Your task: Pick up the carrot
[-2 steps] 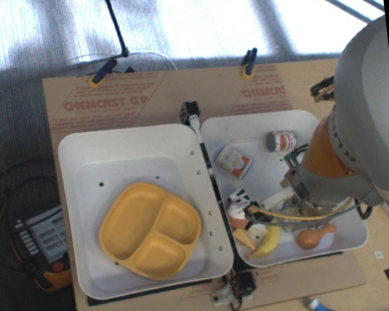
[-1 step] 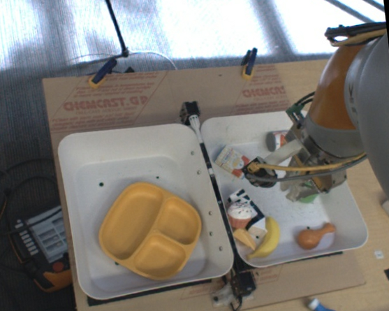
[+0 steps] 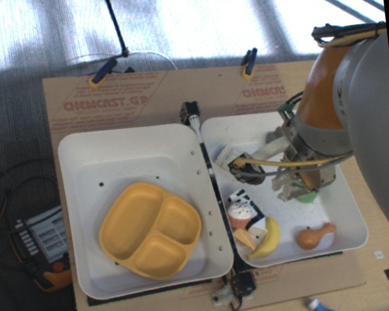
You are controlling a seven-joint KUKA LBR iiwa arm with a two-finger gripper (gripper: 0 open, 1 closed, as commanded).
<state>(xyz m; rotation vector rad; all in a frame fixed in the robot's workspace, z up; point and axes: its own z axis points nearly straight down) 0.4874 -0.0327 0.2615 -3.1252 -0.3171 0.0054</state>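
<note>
The arm (image 3: 355, 89) is seen reaching in from the right over the right bin (image 3: 355, 233). In the left bin (image 3: 80, 200) a yellow tray (image 3: 151, 228) with three compartments is laid. The gripper (image 3: 298, 182) is held low over the middle of the right bin; whether its jaws are open or closed cannot be told. A banana (image 3: 268, 239) is seen at the near left of that bin. The carrot (image 3: 314, 235) lies near the bin's near edge, right of the banana, apart from the gripper.
</note>
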